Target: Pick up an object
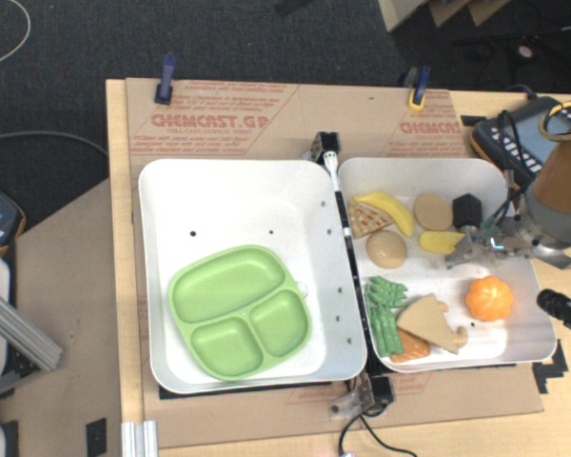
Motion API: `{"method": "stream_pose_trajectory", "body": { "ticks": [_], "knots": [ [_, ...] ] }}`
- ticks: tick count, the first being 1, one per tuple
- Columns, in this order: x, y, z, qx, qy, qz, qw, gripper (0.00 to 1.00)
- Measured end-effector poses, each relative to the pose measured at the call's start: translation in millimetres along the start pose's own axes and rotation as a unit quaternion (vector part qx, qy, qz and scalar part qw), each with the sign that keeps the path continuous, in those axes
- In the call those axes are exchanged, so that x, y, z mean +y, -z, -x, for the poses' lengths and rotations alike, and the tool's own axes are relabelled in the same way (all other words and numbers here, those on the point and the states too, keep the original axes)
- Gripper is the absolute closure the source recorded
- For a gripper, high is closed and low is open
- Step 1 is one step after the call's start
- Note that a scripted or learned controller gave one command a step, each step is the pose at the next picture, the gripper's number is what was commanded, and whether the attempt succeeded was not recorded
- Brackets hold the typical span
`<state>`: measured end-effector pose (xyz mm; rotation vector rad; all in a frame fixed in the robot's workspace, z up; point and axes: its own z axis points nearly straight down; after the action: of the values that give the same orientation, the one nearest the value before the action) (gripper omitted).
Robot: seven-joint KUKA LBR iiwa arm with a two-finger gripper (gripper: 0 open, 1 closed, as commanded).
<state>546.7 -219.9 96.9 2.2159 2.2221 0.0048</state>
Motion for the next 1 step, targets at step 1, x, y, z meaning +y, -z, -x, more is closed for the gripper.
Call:
{"method": "stream_pose_trajectory", "body": {
  "ticks": [1],
  "knots": [
    [-0.9,8.5,1.8,-0.001,-0.002,0.0,1.0,1.0]
  ]
}}
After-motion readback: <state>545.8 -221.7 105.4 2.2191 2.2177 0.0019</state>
